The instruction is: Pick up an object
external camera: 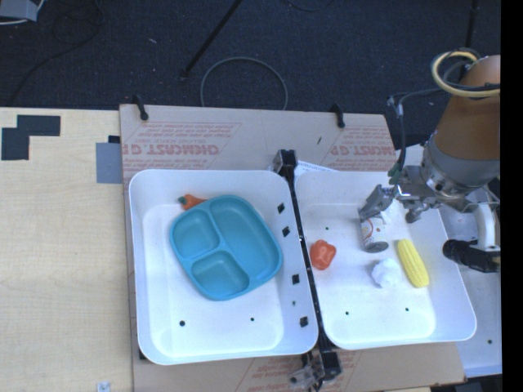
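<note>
My gripper (396,208) hangs over the back of the right bin (458,329), open, with nothing between its fingers. Just below its left finger (373,205) lies a small silver can (374,235); I cannot tell if they touch. A yellow corn cob (413,262) lies to the right of the can, and a white crumpled lump (384,273) sits in front of it. Near the bin's left wall rests an orange pepper-like piece (323,254).
The left bin (155,333) holds a blue divided plate (225,246) with a small orange object (189,202) poking out at its back left edge. A black divider (298,251) runs between the bins. The arm's grey wrist and cables stand at the right.
</note>
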Robot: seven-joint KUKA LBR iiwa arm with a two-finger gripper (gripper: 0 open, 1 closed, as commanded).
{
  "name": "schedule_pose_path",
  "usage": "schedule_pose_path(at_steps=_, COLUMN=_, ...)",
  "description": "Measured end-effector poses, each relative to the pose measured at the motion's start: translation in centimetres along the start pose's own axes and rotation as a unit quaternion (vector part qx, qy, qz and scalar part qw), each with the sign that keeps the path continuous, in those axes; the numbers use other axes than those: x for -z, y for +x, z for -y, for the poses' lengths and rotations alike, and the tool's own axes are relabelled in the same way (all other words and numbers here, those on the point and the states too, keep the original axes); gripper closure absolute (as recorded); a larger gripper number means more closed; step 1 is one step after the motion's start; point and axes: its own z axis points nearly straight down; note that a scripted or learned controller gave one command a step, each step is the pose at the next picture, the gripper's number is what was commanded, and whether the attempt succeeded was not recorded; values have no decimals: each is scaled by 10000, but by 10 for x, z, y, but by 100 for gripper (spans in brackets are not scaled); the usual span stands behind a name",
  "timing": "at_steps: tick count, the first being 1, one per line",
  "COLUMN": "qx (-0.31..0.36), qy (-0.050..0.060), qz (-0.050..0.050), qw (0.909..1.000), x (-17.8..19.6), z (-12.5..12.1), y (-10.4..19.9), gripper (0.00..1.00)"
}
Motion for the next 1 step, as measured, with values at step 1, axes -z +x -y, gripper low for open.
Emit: schedule_pose_path(at_steps=1, qx=8, qy=26, qz=-5, qw=10000, x=-56, z=-8, y=7, gripper=0)
